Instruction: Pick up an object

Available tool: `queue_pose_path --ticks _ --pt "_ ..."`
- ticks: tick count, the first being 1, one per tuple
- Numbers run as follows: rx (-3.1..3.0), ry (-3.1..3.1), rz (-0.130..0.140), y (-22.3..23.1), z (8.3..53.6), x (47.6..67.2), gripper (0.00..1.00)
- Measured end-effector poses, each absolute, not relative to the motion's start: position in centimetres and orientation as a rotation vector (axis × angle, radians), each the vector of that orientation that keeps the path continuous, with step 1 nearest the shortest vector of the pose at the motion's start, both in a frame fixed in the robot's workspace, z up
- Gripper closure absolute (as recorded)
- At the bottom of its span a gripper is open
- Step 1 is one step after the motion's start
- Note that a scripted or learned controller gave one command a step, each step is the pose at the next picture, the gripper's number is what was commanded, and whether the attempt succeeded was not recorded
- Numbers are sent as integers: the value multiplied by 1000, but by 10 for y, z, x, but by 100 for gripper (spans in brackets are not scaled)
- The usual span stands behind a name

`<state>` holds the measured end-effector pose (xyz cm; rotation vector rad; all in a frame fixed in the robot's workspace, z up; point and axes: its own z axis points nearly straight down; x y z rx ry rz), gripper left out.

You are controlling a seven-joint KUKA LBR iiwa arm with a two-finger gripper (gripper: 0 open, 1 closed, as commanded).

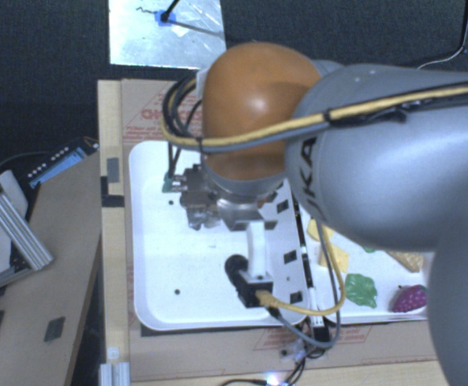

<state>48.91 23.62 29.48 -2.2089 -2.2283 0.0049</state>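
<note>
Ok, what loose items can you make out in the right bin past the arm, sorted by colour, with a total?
Yellow: 1, a flat piece partly behind the cables
Green: 1, a leafy piece
Purple: 1, a small lumpy piece
Tan: 1, a piece at the arm's edge, mostly hidden
Total: 4 visible; the arm may cover more.

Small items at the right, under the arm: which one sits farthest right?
The purple piece. The green piece lies just left of it, and the yellow piece farther left still.

A robotics lab — a grey arm (395,167) with taped-on cables hangs over white bins (149,240) on a cardboard-lined bench (73,296), aluminium framing (13,223) beside it, dark carpet (41,55) beyond.
</note>
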Motion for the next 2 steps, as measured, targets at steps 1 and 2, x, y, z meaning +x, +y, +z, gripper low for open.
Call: queue_pose_path --ticks 1,2 --pt "-2224 -2225 -17 219 386 520 100" --pt "-2214 -2230 -6 221 391 519 100"
